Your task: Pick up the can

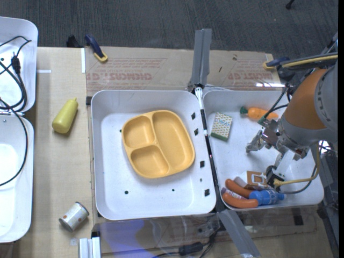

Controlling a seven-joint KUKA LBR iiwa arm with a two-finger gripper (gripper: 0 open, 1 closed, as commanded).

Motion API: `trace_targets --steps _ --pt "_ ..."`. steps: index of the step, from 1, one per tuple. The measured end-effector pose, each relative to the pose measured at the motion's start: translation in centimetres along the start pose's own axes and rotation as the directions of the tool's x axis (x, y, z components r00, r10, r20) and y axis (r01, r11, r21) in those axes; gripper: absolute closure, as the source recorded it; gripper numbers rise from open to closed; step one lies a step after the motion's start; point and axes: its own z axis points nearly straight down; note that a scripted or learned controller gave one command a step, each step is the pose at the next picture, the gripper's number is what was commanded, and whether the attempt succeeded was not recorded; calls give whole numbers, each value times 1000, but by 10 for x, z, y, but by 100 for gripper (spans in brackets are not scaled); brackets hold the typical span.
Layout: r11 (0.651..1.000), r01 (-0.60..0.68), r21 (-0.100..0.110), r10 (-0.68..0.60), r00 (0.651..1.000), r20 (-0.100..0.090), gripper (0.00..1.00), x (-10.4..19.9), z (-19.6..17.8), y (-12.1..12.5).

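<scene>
The can (73, 215) is small and silver with a red-marked label. It lies on its side on the bench, outside the bins, just off the left bin's front left corner. My gripper (264, 158) hangs far from it, over the middle of the right bin (236, 104). Its two fingers are spread open with nothing between them. The grey arm with its orange band (309, 98) reaches in from the right.
A yellow divided plate (158, 143) fills the middle of the left bin (107, 198). The right bin holds a green-white box (221, 126), an orange item (258, 112), hot dogs (239, 195), a blue bottle (266, 196) and a small brown box (255, 179). A yellow bottle (65, 116) lies left of the bins.
</scene>
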Motion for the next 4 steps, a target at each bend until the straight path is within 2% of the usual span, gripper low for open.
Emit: trace_targets --steps 1,2,3,4 --pt "980 -197 1 197 980 0 0 -55 0 -31" --pt "980 -201 3 201 980 1 100 -56 -8 -31" --pt "994 109 -3 -109 994 1 100 -61 -120 -19" --pt "967 256 -3 -256 967 1 100 -14 -153 -57"
